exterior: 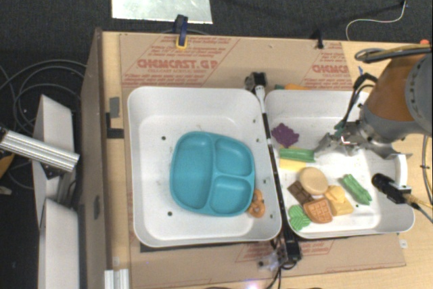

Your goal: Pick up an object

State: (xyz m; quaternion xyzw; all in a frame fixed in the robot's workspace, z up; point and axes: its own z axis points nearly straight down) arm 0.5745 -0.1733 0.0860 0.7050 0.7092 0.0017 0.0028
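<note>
The right bin point(325, 99) holds several toy foods: purple grapes point(285, 135), a yellow and green corn cob point(295, 159), a round beige bun point(313, 179), a brown chocolate piece point(298, 191), a waffle point(318, 211), an orange-yellow bread piece point(339, 200), a green slice point(296, 216) and a green pickle point(356, 188). My gripper point(339, 141) hangs low over the middle of this bin, just right of the corn cob and above the bun. I see nothing held in it.
In the left bin point(155, 145) lies a teal divided plate point(212, 172), with a small orange pretzel point(256, 204) at its lower right. The grey and orange arm point(399, 95) covers the right bin's far right corner.
</note>
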